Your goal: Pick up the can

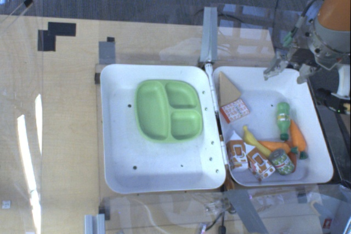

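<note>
The arm (pixel 333 13) is reaching in from the upper right of the frame, its orange band showing near the top right corner, and the gripper (pixel 287 69) is hanging over the upper right corner of the right bin (pixel 258 85). Its two fingers (pixel 272 69) are standing spread wide apart with nothing between them, one pointing toward the bin's back rim and the other lying near its right wall. The can (pixel 280 162) is lying at the lower right of the frame, in the bin's near end, well apart from the gripper; its green and red label is facing up, and it is sitting crowded among other things. A carrot (pixel 296 137) is lying just beside it on the upper right, and a green bottle (pixel 283 120) is resting above it, alongside the carrot. A banana (pixel 253 138) is lying to the can's upper left, and two small brown cartons (pixel 248 158) are resting to its left. A red and white card (pixel 235 110) is lying nearer the middle of the bin. In the left bin (pixel 118 134), toward the centre of the frame, a green divided plate (pixel 168 110) is sitting.
</note>
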Tool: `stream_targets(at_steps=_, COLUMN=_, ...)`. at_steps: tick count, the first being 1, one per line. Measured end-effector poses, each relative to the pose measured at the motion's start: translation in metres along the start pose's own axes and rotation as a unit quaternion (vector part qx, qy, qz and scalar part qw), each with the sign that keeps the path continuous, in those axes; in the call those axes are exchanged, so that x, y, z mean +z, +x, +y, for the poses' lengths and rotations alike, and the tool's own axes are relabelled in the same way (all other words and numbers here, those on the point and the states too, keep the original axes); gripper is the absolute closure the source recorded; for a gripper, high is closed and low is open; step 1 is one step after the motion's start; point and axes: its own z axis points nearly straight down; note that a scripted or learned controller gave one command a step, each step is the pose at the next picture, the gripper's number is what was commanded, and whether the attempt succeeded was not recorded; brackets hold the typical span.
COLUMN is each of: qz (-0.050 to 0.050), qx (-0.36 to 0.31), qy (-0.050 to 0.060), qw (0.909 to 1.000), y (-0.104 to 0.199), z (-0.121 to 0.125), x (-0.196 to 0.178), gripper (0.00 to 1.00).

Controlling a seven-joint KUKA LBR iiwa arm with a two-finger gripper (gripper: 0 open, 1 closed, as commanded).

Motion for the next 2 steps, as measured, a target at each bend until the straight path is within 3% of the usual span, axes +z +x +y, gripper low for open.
stream_targets(at_steps=1, qz=0.000, qx=0.020, qy=0.002, qw=0.9998, y=-0.071, z=-0.050, x=0.108, gripper=0.00)
stream_targets(at_steps=2, qz=0.003, qx=0.010, qy=-0.003, qw=0.9999, y=-0.086, z=-0.048, x=0.200, gripper=0.00)
